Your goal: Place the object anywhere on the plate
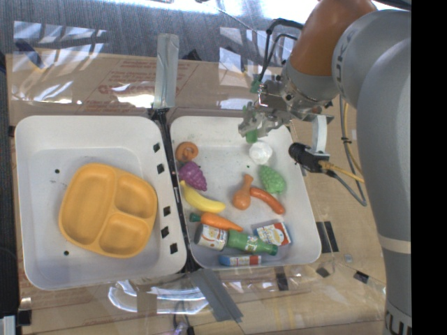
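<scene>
The yellow plate (107, 209), a three-compartment tray, is seen lying in the left bin (42, 138), slightly tilted toward the lower right, and nothing is sitting on it.

All the clutter is parked in the right bin (227, 128). A small white object (260, 152) is found near the top right, and just below it a green leafy thing (273, 179). A drumstick-looking piece (243, 193) is set next to an orange sausage shape (268, 200), the two nearly touching. Along the left wall a brown swirly pastry (186, 151), purple grapes (193, 175) and a banana (201, 199) are lined up top to bottom. Lower down, a carrot (218, 222), a green bottle (232, 240) lying on its side, a small carton (272, 233) and a flat blue-and-red tube (239, 260) are packed together.

The tool (257, 125) is held over the top edge of the right bin, just above the white object. Whether it's open or closed can't be told from this angle, and nothing can be seen gripped in it. The plate is well apart from it, over in the other bin.
</scene>
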### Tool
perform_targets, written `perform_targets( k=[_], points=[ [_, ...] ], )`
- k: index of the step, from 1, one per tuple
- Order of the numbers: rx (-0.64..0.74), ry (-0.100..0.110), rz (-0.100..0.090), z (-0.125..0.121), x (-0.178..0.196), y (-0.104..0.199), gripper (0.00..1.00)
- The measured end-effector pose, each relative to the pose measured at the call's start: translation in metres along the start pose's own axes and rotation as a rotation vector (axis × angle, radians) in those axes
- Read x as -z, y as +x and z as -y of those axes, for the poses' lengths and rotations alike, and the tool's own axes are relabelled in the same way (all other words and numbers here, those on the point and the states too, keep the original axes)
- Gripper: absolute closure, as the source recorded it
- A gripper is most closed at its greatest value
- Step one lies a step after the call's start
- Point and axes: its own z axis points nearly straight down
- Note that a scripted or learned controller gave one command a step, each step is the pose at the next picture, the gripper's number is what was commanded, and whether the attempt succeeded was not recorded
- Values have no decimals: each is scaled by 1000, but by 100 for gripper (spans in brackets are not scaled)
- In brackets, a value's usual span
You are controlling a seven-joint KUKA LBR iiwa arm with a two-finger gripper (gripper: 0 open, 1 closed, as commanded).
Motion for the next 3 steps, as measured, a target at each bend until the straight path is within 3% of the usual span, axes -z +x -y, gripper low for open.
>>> perform_targets(
  k=[1,2,3],
  points=[
    [-91,-2,0,84,6,60,100],
    [-4,-1,1,103,11,134,100],
    [161,-1,3,147,-29,204,100]
  ],
)
